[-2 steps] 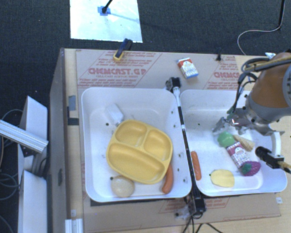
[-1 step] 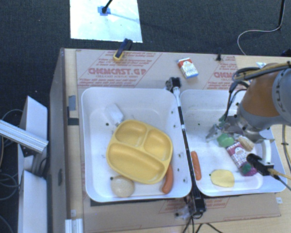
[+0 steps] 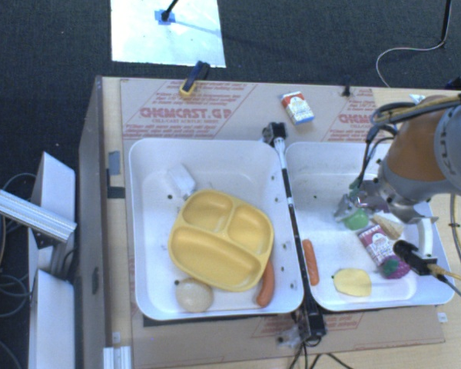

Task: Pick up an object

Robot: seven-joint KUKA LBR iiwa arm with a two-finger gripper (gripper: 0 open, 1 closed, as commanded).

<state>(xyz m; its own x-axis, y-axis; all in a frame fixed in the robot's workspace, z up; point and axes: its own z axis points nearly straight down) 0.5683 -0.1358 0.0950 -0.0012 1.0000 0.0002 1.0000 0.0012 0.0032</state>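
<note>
My gripper [image 3: 352, 206] is low in the right bin [image 3: 323, 167], near its middle, on the end of the grey arm with the orange band [image 3: 415, 148]. A small green object [image 3: 358, 220] lies right under and touching the gripper's tip. Just to the right of it lie a red packet [image 3: 376, 246], a beige piece [image 3: 389, 226] and a purple object [image 3: 393, 268]. A flat yellow piece [image 3: 353, 282] and an orange sausage-like stick [image 3: 310, 261] lie toward the bin's front.
The left bin [image 3: 150, 206] holds a yellow divided plate [image 3: 221, 239], a pale round object [image 3: 193, 294], an orange stick [image 3: 266, 284] and a white object [image 3: 181, 180]. A small red-and-white box [image 3: 297, 107] sits on the bench behind the bins.
</note>
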